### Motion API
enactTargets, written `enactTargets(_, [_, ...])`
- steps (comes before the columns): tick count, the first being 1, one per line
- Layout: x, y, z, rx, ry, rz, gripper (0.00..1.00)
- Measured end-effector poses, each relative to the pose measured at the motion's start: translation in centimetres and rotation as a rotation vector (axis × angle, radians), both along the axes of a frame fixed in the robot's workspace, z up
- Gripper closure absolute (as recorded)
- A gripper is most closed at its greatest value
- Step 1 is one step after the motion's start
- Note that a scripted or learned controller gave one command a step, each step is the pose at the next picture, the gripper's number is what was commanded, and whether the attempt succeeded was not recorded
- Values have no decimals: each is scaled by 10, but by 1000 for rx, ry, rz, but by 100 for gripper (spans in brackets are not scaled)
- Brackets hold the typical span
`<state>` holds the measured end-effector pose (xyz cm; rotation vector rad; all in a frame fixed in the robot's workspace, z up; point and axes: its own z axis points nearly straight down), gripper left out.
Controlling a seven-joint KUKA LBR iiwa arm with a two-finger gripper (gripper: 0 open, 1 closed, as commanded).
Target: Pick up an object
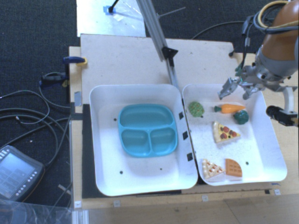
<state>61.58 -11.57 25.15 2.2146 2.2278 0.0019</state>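
My gripper (pixel 237 90) hangs over the far edge of the right bin (pixel 275 143), its two fingers spread open with nothing between them. Just below it lies an orange toy carrot (pixel 230 108), with a dark green toy vegetable (pixel 241 117) at its right end. A round green toy (pixel 196 109) sits at the bin's left side. A pizza slice (pixel 225 133) lies mid-bin. Another pizza slice (pixel 211 169) and an orange wedge (pixel 233 168) rest near the front edge.
The left bin (pixel 105 171) holds a blue sectioned tray (pixel 147 129). A slanted metal pole (pixel 156 27) crosses the bench above the bins' divide. Cables and a tablet (pixel 16 171) lie on the floor at left.
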Motion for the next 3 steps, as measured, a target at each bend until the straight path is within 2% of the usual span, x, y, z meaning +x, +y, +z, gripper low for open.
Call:
enactTargets(1, [0, 0, 0, 0, 0, -1, 0])
enactTargets(3, [3, -19, -106, -1, 5, -6, 0])
